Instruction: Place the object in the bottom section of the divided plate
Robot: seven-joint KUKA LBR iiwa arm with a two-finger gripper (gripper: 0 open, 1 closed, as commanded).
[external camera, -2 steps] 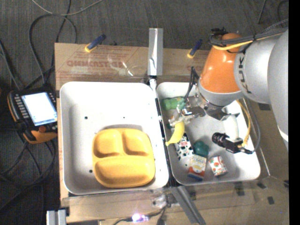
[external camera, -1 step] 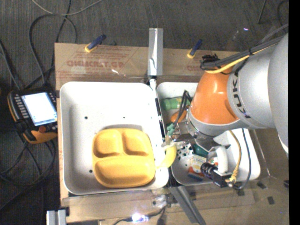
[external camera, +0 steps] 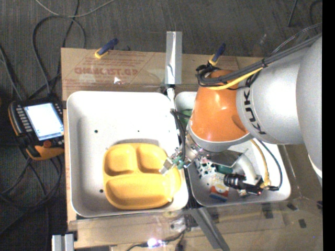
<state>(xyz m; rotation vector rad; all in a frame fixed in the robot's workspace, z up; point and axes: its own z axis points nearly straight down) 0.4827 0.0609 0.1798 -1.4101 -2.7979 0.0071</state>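
- Yellow divided plate sits in left bin
- Gripper at plate's right rim; a small green-white object shows there, whether gripped cannot be told
- Arm hides much of right bin; small items there are hard to make out

arm covers most of the right bin, top half basically gone. gripper sits at the yellow plate rim, too small to tell what's in it tbh. bin clutter unreadable, arm cropped at right edge
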